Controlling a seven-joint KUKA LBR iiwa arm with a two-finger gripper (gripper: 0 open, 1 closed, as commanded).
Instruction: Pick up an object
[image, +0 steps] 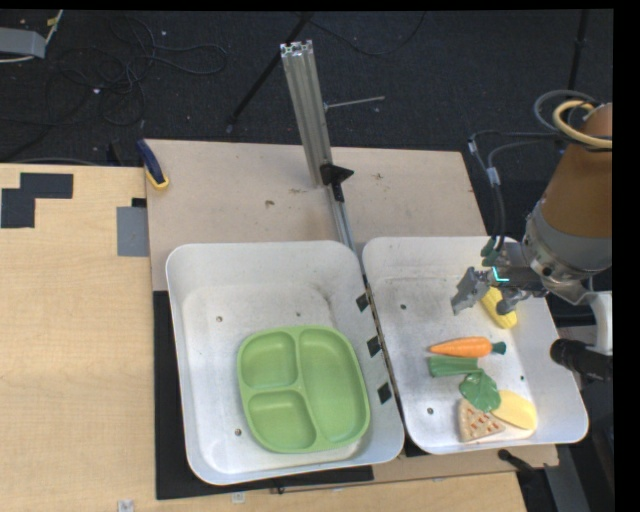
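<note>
Gripper (484, 290) over the right bin (420, 400), its fingers spread apart with nothing between them, beside a yellow toy (501, 309). Toy carrot (466, 348) lies nearer; green divided plate (300, 388) sits in the left bin (200, 300).

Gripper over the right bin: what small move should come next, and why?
Probably a short descent. The gripper sits beside the yellow toy in the right bin, with nothing visibly between its fingers, so lowering around that toy looks like the nearest pick.
</note>
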